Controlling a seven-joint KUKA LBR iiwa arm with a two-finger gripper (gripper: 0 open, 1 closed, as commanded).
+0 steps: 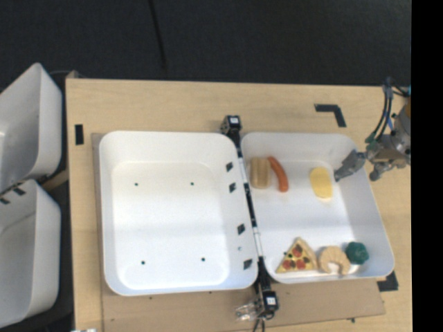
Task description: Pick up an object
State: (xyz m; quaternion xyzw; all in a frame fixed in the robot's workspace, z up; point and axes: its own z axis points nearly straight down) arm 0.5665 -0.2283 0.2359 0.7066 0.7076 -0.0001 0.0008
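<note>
The grey two-finger gripper is hanging at the right rim of the right-hand shallow white bin, its jaws looking spread, one finger angling out over the bin, w/ nothing between them (the edge of the view cuts the wrist, so the far finger is hard to read).

Nearest to the jaws, just beside that finger, is lying the pale yellow oval toy piece. Further from the jaws are sitting the tan bun w/ an orange-red sausage. Well apart, toward the bin's near rim, are the toy pizza slice, the beige ring-shaped piece and the small dark green lump.

Progress, as I judge it: nothing picked yet; approach, descent, closing and lift are all remaining, prob. on the yellow piece.
</note>
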